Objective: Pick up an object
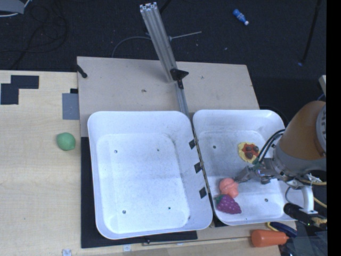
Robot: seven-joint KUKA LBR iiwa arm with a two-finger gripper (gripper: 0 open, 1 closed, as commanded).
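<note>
In the right bin (pixel 234 119) lie three small items: an orange-pink fruit (pixel 228 186), a purple grape bunch (pixel 228 204) just below it, and a yellow-and-red piece (pixel 248 151) further back. My gripper (pixel 245 176) reaches in from the right, low over the bin floor. Its fingertips sit just right of the orange-pink fruit, close to it. The fingers are thin and dark, and their gap cannot be made out. Nothing is visibly held.
The left bin (pixel 106 122) stands beside the right one, joined by black clips. A green ball (pixel 66 141) rests on the bench far left. An orange carrot-like object (pixel 268 238) lies outside the right bin's front edge. A metal rail (pixel 160 39) slants up behind the bins.
</note>
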